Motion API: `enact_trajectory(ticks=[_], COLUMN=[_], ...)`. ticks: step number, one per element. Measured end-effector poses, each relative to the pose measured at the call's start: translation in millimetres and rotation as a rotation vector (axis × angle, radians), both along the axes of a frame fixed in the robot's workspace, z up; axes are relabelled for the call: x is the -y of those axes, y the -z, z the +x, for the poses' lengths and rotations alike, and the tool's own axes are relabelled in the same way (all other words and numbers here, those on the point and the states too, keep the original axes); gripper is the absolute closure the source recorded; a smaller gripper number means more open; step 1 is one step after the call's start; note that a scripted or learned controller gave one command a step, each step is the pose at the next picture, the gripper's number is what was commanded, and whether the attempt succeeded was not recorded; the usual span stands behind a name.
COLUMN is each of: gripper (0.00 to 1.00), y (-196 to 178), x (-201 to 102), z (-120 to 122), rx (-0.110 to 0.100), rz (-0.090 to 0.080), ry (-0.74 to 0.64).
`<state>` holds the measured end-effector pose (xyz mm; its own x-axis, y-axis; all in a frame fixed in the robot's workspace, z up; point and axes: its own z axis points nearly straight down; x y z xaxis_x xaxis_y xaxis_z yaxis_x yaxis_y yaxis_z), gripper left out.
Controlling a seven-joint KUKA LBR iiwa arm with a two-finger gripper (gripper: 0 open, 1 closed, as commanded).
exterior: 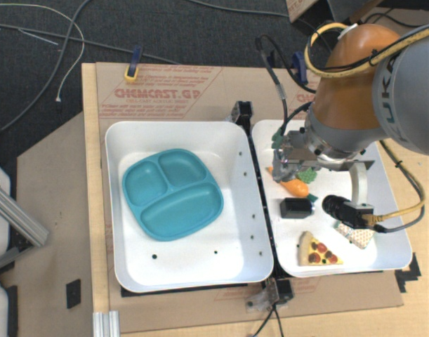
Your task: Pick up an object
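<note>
end effector [295, 166]: low in the right bin [390, 258], right over the toy carrot [295, 186]; honestly can't tell its grip state, wrist blocks it
carrot: lying on the bin floor, just beside the black block [295, 207]
progress: nothing lifted yet imo; grab and lift both left
left bin [130, 258]: teal plate [173, 193] sitting there

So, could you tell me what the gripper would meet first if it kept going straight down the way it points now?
Most likely the orange toy carrot, lying right beneath the gripper in the right white bin. Depth is hard to judge from this slanted view, so it could touch the bin floor beside it instead.
</note>
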<state>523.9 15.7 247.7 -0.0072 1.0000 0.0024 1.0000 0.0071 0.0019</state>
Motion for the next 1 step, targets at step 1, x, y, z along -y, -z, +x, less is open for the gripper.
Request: enact_trajectory(ticks=[1], gripper=[1.00], y=[3.1], x=[-55.6], z=[1.8], rx=[-0.002], rz=[0.000], ry=[0.000])
